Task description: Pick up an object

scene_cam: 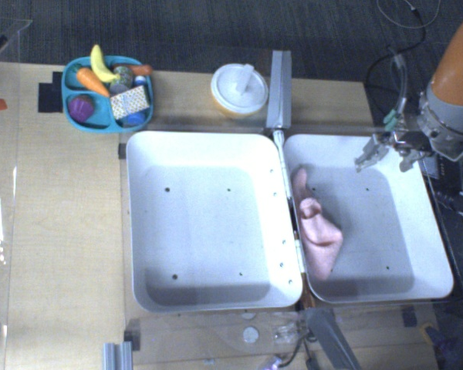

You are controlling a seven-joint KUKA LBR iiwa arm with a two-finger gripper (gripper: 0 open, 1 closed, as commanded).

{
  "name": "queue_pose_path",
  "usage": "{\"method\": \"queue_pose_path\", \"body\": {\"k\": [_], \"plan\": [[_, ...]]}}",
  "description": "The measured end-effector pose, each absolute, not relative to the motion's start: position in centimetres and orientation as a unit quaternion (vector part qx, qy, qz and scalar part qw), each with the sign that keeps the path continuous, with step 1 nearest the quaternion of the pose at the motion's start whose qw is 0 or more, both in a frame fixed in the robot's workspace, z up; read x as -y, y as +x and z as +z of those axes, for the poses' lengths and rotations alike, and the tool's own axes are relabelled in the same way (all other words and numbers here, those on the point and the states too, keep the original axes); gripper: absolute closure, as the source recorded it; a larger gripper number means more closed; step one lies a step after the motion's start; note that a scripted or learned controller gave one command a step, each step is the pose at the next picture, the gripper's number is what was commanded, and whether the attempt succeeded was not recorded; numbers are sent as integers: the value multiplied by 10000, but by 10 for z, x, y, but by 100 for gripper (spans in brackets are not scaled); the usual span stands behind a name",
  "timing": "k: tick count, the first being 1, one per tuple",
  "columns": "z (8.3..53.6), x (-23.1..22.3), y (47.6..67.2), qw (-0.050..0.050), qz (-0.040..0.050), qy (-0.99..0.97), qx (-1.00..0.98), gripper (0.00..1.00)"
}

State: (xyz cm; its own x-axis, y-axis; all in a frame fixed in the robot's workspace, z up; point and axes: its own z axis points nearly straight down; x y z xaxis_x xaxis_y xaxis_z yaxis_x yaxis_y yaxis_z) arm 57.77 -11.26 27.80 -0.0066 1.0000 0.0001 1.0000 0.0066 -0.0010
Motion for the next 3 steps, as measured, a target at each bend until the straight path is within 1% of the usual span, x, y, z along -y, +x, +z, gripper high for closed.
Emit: {"method": "queue_pose_path", "body": {"k": [1,2,3], "plan": [[154,82,578,10,4,-6567,7542,0],[92,108,516,-84,-66,-6098,7925,0],[92,93,497,-139,-80,-6550,7555,0]]}}
